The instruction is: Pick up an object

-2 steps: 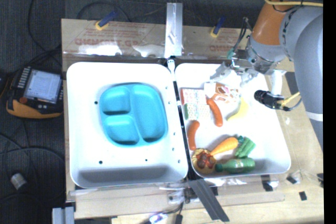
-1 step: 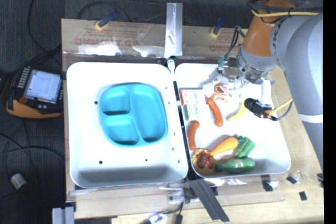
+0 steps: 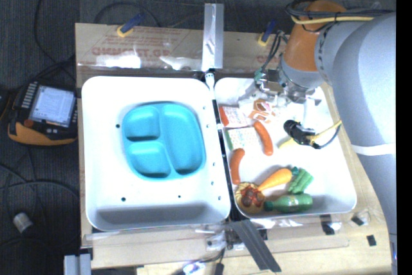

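Observation:
My gripper [image 3: 262,98] hangs low over the far part of the right bin [image 3: 341,183], with the orange-banded wrist behind it. Right under it lies a small red-and-white pretzel-shaped piece [image 3: 261,114]. Just in front lies an orange-red sausage [image 3: 263,138], and a second sausage [image 3: 235,164] rests by the bin's left wall. Two flat cards [image 3: 239,137] lie left of the gripper. Near the front are a carrot [image 3: 277,178], a green cucumber [image 3: 290,203], a leafy green piece [image 3: 300,178] and a small brown-red item [image 3: 249,195].
The left bin [image 3: 103,190] holds a blue divided plate [image 3: 161,138]. A metal divider post [image 3: 213,29] stands behind the bins' shared wall. A handheld device [image 3: 48,109] lies on the floor to the left. The arm's grey body covers the right side.

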Action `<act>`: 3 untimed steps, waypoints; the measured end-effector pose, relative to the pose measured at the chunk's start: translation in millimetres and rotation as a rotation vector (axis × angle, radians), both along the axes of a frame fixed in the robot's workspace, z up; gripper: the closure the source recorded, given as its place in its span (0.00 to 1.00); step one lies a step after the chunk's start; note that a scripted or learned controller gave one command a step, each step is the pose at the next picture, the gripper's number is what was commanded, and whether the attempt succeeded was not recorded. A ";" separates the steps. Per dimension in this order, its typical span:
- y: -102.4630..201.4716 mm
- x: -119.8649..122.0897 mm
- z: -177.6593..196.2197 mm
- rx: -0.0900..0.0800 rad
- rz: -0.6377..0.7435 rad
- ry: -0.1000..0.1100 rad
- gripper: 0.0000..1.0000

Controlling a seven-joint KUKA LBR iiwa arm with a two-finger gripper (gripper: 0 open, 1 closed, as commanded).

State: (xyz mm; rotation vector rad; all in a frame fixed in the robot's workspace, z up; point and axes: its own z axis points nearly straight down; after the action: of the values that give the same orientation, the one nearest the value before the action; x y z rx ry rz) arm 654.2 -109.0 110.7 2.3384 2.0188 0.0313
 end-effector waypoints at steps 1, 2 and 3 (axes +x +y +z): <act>-26.2 -59.4 7.5 0.016 0.052 0.031 0.00; -28.0 -64.4 -0.5 0.012 -0.004 -0.004 0.00; -42.2 -55.1 -0.2 0.032 -0.158 -0.006 0.00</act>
State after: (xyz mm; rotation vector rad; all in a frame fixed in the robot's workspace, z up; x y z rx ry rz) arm 599.1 -151.2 110.6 2.5062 1.8378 0.0645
